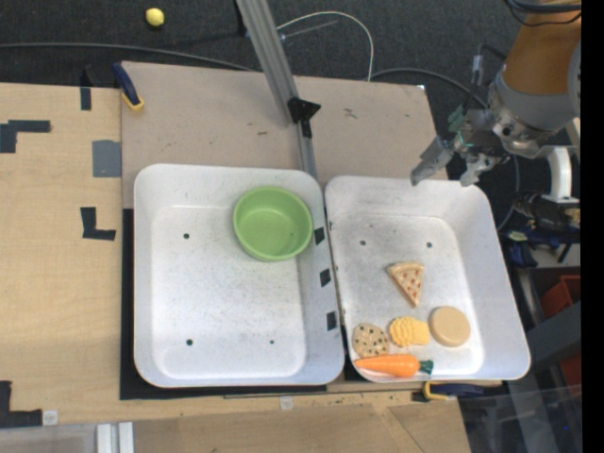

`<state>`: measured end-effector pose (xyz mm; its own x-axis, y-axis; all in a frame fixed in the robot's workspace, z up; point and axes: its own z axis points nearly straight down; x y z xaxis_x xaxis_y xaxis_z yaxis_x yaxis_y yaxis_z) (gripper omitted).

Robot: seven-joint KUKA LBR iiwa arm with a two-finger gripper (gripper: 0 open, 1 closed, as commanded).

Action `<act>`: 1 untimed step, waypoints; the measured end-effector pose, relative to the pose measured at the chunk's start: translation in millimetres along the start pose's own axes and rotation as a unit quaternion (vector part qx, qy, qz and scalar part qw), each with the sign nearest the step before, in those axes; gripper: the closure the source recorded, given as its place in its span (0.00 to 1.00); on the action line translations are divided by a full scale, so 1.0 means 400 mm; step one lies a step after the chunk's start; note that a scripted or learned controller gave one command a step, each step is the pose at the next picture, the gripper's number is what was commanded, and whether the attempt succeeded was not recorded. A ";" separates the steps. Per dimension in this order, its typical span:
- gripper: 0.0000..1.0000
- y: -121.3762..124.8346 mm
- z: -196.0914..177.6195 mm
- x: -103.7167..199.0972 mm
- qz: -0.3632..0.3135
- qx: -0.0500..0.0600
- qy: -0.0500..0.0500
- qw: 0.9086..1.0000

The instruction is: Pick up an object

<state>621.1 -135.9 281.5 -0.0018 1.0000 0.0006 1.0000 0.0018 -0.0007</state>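
You have two white bins, both peppered with dark specks: the left bin holds a light green bowl. Along the right bin's near edge sit an orange carrot with a green tip, a tan dotted cookie, a yellow ridged piece, a plain beige disc and a tan pizza slice with red spots.

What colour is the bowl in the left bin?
Green, seen in the camera view: the bowl is a plain light green.

wooden bench, dark carpet floor
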 end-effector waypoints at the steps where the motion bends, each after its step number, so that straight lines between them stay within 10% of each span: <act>1: 0.00 0.000 0.000 0.000 0.000 0.000 0.000 1.000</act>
<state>621.1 -135.9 281.5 -0.0019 1.0000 0.0006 1.0000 0.0019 -0.0007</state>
